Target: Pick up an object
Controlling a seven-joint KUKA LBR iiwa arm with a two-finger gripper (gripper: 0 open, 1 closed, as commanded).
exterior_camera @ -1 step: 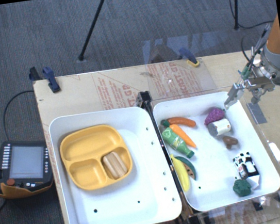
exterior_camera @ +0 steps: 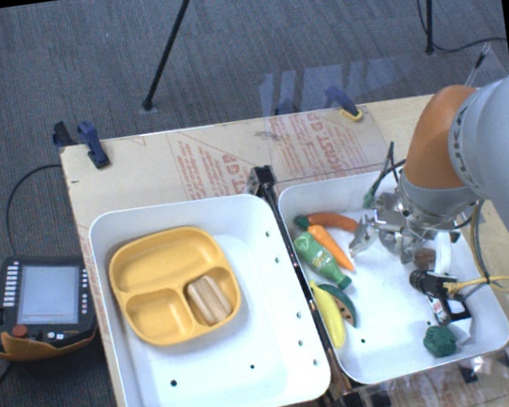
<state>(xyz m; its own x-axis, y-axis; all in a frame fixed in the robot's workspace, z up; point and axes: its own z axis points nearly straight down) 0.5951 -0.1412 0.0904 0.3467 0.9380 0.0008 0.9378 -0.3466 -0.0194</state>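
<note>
The right bin (exterior_camera: 487, 329) holds several toy foods. An orange carrot (exterior_camera: 332, 245) and a longer orange piece (exterior_camera: 335, 221) lie at its upper left. Beside them are a green bottle-shaped toy (exterior_camera: 320, 257), a yellow banana (exterior_camera: 331, 314) and a small dark green piece (exterior_camera: 346, 305). A dark green lump (exterior_camera: 439, 341) sits near the bin's front right corner. My gripper (exterior_camera: 406, 265) hangs over the middle of the right bin under the grey wrist, right of the carrot and above the green lump. Nothing is visibly held in it.
The left bin (exterior_camera: 150, 393) holds a yellow divided plate (exterior_camera: 163, 259) with a tan bun-like toy (exterior_camera: 209, 299) in one compartment. A yellow cable (exterior_camera: 480, 285) loops beside the gripper. A pendant (exterior_camera: 42, 305) lies on the floor to the left. Clamps sit on the bench's far edge.
</note>
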